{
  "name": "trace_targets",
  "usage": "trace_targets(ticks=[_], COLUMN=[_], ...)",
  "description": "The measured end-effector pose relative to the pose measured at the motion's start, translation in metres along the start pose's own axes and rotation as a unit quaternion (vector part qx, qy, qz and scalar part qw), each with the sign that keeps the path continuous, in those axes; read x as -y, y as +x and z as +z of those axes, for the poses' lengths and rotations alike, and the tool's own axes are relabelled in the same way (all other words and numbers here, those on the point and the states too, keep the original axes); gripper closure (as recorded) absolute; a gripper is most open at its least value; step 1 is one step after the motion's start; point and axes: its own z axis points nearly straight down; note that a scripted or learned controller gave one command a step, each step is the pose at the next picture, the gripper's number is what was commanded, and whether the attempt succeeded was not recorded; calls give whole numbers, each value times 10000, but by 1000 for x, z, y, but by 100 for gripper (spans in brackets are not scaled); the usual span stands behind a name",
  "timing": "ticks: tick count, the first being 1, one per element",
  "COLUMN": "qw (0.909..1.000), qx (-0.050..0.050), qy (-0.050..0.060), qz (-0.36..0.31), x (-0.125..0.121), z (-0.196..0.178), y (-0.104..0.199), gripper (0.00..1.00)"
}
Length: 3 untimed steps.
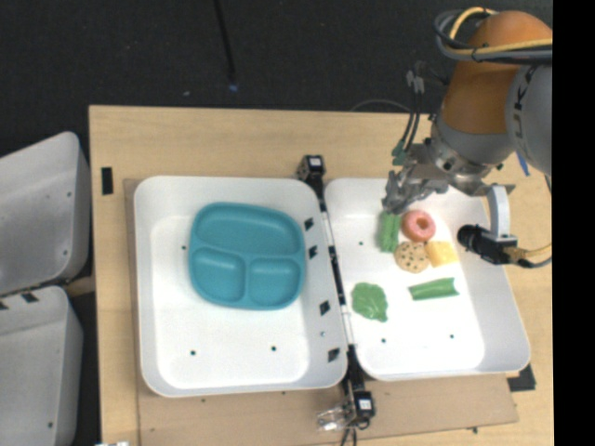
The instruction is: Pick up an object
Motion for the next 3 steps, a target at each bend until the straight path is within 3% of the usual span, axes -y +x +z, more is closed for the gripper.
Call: trace_targets(ticks=[2, 3], qw=[10000, 10000], qx=[-7, -9], qy=[19, 4], qz=[-4, -5], x=[8, -3], z=[11, 6], y=[110, 158], gripper=[100, 100])
